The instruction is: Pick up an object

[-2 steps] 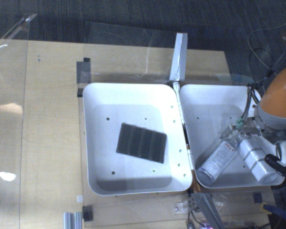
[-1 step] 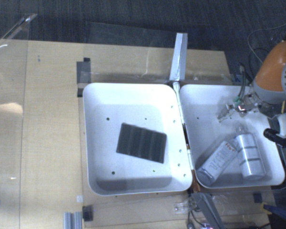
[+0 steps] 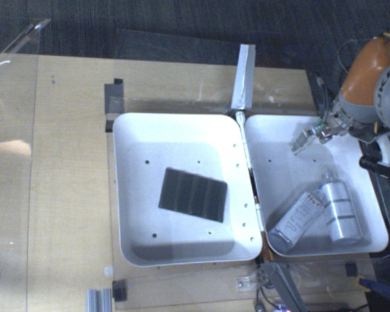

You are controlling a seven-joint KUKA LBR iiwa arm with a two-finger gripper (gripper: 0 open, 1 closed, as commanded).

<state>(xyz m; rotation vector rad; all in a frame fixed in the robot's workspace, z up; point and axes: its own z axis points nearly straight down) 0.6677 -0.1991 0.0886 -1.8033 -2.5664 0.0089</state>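
A dark ribbed rectangular pad [image 3: 193,194] lies flat in the middle of the left bin [image 3: 133,142]. In the right bin [image 3: 273,148] a silver cylinder [image 3: 338,210] lies near the front right. A grey, label-printed tube [image 3: 298,218] rests slanted against the cylinder's left side. My gripper [image 3: 307,140] hangs over the back of the right bin, above bare floor, apart from both objects. Nothing shows in its grasp.
The orange band [image 3: 367,70] and grey wrist of the arm sit over the right bin's back right corner. A metal post [image 3: 244,77] stands behind the divide between the bins. Wooden bench [image 3: 52,174] stretches to the left.
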